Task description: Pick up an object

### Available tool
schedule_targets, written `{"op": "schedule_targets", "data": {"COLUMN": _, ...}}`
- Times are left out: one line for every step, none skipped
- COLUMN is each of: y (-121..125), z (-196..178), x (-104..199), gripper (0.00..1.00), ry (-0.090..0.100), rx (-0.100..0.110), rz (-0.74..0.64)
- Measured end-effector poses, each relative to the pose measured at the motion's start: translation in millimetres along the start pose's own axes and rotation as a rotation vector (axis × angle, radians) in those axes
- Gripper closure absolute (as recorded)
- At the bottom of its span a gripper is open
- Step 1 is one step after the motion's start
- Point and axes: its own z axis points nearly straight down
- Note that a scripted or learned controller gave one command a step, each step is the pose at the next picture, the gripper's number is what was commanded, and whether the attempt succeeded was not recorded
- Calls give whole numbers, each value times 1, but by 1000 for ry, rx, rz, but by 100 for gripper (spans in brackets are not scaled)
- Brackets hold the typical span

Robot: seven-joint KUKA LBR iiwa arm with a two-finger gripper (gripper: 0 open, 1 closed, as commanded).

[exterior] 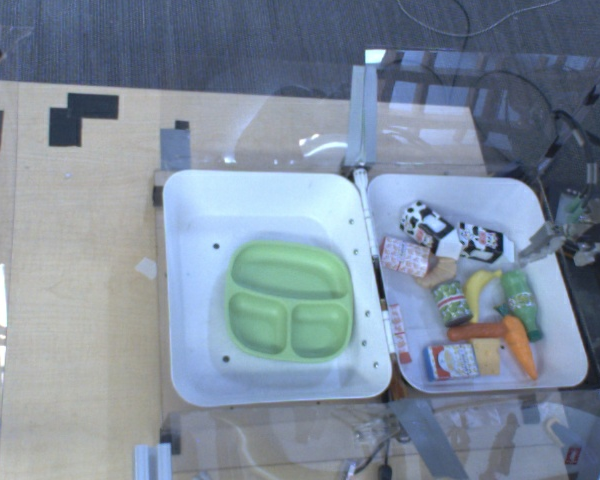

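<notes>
the gripper (536, 247) sits at the right bin's (550, 200) right rim; i cannot tell how it stands. left of that bin, a green tray (285, 301) fills the left bin (185, 268). inside the right bin: cow cartons (426, 222), banana (477, 291), carrot (520, 346).

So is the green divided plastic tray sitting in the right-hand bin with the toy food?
No, the green divided plastic tray lies alone in the left white bin.
</notes>
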Motion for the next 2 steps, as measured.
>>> {"op": "schedule_targets", "data": {"y": 26, "z": 151, "x": 0, "gripper": 0, "ry": 0, "rx": -6, "rz": -197}}
{"op": "schedule_targets", "data": {"y": 29, "z": 141, "x": 0, "gripper": 100, "ry": 0, "rx": -10, "rz": -198}}
